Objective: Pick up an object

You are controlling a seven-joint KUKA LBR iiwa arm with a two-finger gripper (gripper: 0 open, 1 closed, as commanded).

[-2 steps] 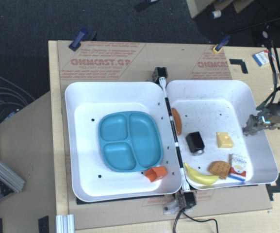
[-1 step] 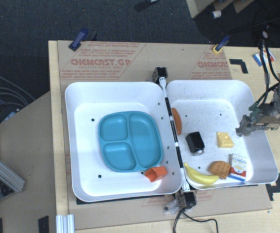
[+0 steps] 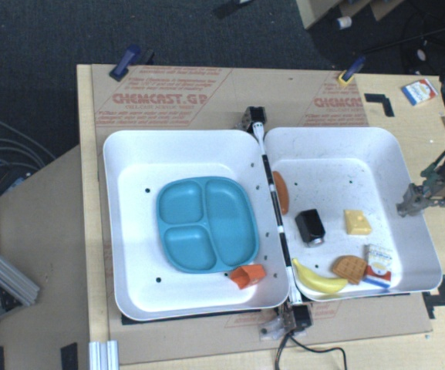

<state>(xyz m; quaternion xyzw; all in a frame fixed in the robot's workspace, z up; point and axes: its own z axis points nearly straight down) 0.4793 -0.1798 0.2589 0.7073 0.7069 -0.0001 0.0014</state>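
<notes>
The right bin (image 3: 376, 149) holds several small objects. An orange oblong piece (image 3: 281, 191) lies against the divider, with a black block (image 3: 310, 226) just right of it. A yellow wedge (image 3: 357, 222) sits mid-bin. Along the front wall lie a banana (image 3: 318, 281), a brown cracker (image 3: 349, 267) and a small white, red and blue packet (image 3: 378, 267). My gripper (image 3: 409, 203) hangs at the right rim of this bin, right of the yellow wedge and apart from every object. It is small and partly cut off at the frame's edge.
The left bin (image 3: 129, 160) bears a blue divided plate (image 3: 207, 223) with an orange block (image 3: 247, 275) at its front corner. A black rail (image 3: 270, 199) runs between the bins. Cables and clutter lie beyond the bench at the back right.
</notes>
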